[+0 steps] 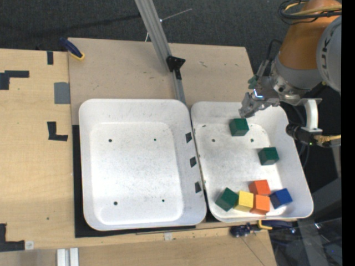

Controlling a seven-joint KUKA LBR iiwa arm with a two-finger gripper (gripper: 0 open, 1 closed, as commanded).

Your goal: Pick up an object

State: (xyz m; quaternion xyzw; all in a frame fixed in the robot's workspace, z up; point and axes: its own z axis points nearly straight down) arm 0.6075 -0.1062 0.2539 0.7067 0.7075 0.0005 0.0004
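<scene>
My gripper (247,108) hangs over the back of the right bin (222,154), just above and right of a dark green cube (239,127). Nothing shows between the gripper and that cube. A second green cube (268,155) lies further to the front right. Near the bin's front edge sits a cluster: a green cube (226,198), a yellow cube (245,200), two orange cubes (259,195) and a blue cube (282,197).
The left bin (136,162) stands beside the right one. A slanted metal pole (158,32) rises behind the bins. The arm's orange band (305,26) fills the upper right. A blue and yellow tool (72,49) lies at the back left of the bench.
</scene>
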